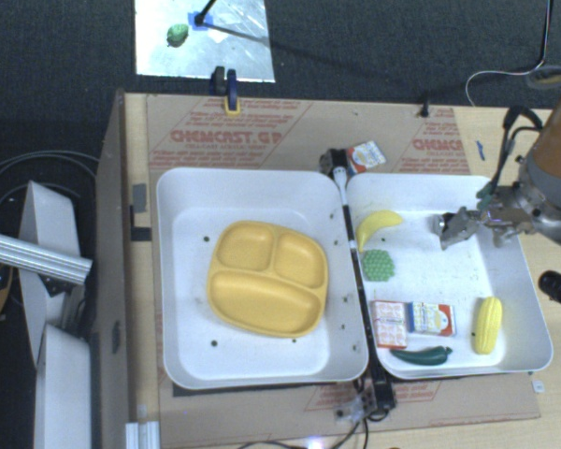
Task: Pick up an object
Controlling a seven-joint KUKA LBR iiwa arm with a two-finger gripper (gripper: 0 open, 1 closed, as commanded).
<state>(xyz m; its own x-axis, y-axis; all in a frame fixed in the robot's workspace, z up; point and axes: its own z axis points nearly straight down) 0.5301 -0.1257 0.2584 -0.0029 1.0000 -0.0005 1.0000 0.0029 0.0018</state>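
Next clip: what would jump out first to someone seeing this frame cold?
The big yellow three-compartment plastic plate lying in the left white bin draws the eye first. Next comes the clutter in the right white bin: a yellow toy banana, a green bumpy round toy, a yellow toy corn cob, and the grey arm's gripper hovering over its upper middle.

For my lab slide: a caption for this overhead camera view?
Claw above right bin of toy foods; yellow divided plate in left bin.
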